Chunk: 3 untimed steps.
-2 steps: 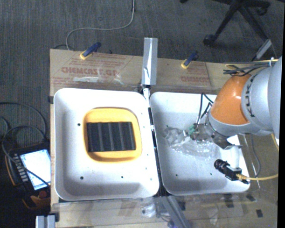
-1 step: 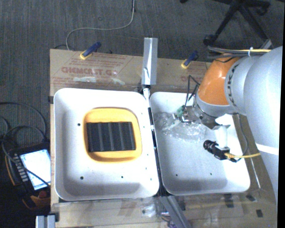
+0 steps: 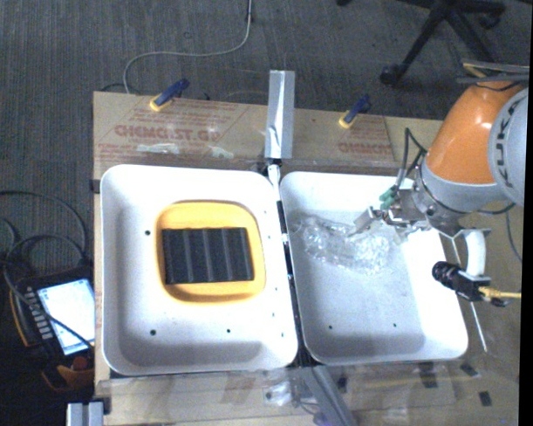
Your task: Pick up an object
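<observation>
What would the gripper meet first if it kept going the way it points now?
The gripper points toward the view's left, low over the right bin. First in that line is probably the crumpled clear plastic wrap, though height above it is hard to judge from this slanted view.

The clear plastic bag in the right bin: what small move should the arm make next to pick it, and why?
Probably lower a little and ease toward the left. The gripper sits above the upper right edge of the clear plastic bag, which lies crumpled in the right bin, and nothing shows between its fingers.
</observation>
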Each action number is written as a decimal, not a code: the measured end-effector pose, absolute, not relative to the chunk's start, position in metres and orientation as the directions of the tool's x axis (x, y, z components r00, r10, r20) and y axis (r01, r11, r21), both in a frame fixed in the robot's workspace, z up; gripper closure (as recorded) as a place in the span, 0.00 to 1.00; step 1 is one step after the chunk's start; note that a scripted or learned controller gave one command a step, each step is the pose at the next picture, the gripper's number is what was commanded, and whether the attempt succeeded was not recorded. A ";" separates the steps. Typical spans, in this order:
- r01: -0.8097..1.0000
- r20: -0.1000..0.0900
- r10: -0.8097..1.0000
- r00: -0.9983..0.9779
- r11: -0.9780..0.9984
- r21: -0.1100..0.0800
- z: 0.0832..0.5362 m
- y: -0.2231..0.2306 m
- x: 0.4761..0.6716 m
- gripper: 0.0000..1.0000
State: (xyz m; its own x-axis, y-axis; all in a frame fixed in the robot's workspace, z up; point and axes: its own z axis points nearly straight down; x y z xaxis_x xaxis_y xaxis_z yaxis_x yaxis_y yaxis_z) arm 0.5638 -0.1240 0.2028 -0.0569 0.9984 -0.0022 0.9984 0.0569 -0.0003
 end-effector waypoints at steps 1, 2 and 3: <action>0.996 -0.006 0.997 -0.083 0.083 0.020 0.105 -0.138 0.584 0.00; 0.988 -0.011 0.988 -0.151 0.151 0.026 0.099 -0.155 0.604 0.00; 0.988 -0.012 0.988 -0.153 0.153 0.022 0.098 -0.108 0.653 0.00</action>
